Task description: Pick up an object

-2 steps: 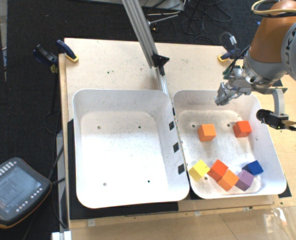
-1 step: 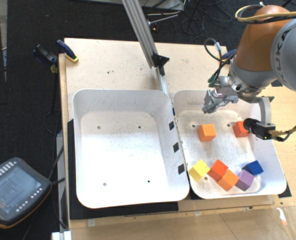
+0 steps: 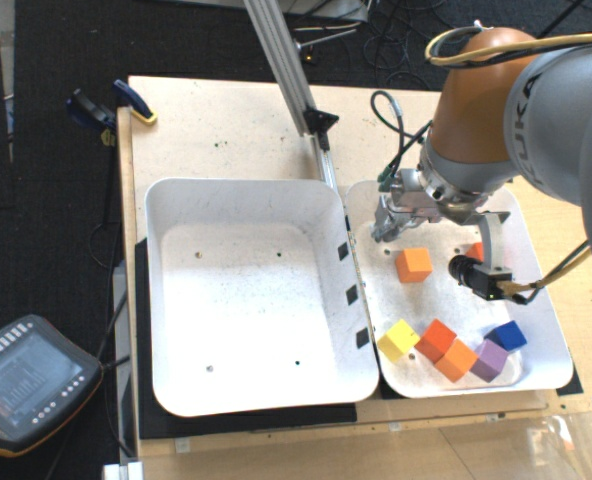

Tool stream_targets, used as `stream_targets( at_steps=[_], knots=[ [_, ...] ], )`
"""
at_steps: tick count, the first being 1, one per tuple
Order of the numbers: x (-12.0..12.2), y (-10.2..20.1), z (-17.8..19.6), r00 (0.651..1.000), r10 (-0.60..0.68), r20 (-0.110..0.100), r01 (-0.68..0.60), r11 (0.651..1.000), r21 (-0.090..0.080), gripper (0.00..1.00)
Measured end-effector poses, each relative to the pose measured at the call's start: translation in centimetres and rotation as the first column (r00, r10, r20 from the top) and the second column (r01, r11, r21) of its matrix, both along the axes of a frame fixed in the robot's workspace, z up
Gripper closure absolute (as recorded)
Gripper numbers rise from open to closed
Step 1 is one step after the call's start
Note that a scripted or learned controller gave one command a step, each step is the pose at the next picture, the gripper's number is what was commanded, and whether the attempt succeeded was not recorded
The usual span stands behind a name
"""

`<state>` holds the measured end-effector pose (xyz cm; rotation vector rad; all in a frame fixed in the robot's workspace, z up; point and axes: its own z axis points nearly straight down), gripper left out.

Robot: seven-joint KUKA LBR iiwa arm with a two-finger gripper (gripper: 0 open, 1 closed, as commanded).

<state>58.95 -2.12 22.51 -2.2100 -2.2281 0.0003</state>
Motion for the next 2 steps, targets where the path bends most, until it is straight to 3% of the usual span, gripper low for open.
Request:
stream_targets(
  at_steps=[2],
  knots=[
    [-4.9,7.7,-0.5,1.000,-0.001,0.000,0.001,1.000,-0.001,1.00]
  ],
)
